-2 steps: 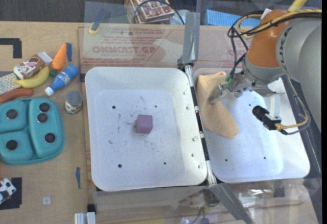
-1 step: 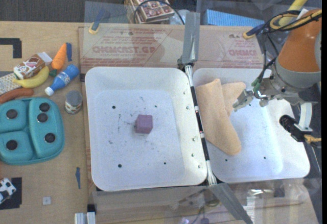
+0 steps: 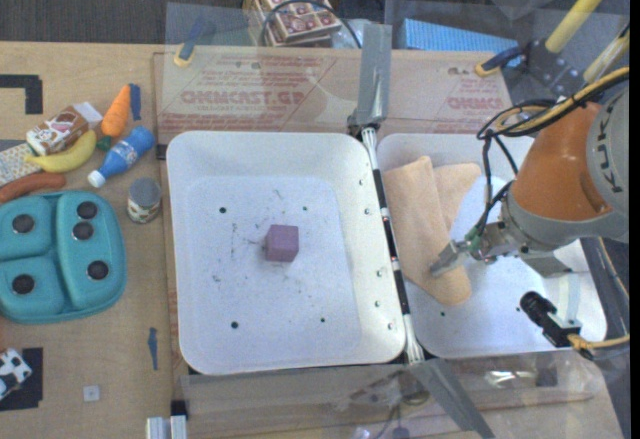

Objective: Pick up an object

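Observation:
A small purple cube [image 3: 281, 243] lies near the middle of the left white bin [image 3: 200, 167]. In the right white bin [image 3: 500, 342] a long tan foam piece [image 3: 420, 212] rests along the left side, with a second tan piece [image 3: 458, 182] behind it. My gripper [image 3: 448, 261] reaches in from the right, low over the near end of the long tan piece, and its tip touches or nearly touches it. The grey arm with its orange band [image 3: 560, 177] hangs over the right bin and hides part of its floor.
Left of the bins lie a teal tray [image 3: 55, 252], a small can [image 3: 144, 199], a blue bottle [image 3: 122, 155], a banana [image 3: 62, 157] and a carrot [image 3: 119, 110]. Cardboard sheets [image 3: 260, 92] and a box [image 3: 295, 7] stand behind the bins.

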Robot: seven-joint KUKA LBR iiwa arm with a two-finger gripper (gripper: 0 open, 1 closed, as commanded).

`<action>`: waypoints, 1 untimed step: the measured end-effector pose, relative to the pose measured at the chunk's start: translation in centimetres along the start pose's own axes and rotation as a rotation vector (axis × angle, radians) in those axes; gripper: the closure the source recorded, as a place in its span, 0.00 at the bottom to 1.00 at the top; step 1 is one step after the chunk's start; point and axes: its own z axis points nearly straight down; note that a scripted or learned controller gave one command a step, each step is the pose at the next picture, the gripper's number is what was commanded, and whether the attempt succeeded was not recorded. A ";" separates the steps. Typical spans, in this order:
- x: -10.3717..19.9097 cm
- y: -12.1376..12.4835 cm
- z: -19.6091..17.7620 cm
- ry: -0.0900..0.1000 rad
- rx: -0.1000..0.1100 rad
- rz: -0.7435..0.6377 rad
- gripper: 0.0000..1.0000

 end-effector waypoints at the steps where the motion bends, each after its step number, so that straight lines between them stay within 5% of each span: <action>1: -1.0 9.4 0.2 -0.003 -0.004 -0.030 0.00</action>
